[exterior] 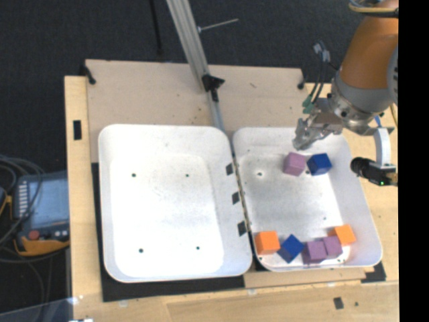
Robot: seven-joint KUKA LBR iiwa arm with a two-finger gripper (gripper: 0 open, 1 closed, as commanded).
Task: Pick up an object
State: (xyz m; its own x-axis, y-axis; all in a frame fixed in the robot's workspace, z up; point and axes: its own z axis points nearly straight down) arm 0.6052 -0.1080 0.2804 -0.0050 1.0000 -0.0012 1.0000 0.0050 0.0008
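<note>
Hand [307,137] hovers by right bin's [295,200] far edge, just above purple cube [293,164]; finger state can't be told. Blue cube [319,164] sits adjacent & could block a clean grasp.

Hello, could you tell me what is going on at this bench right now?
The arm reaches in from the right, and its gripper hangs over the right bin, just above a purple block that sits beside a blue block. Nothing is lifted yet. More orange, blue and purple blocks lie along that bin's near edge.
</note>
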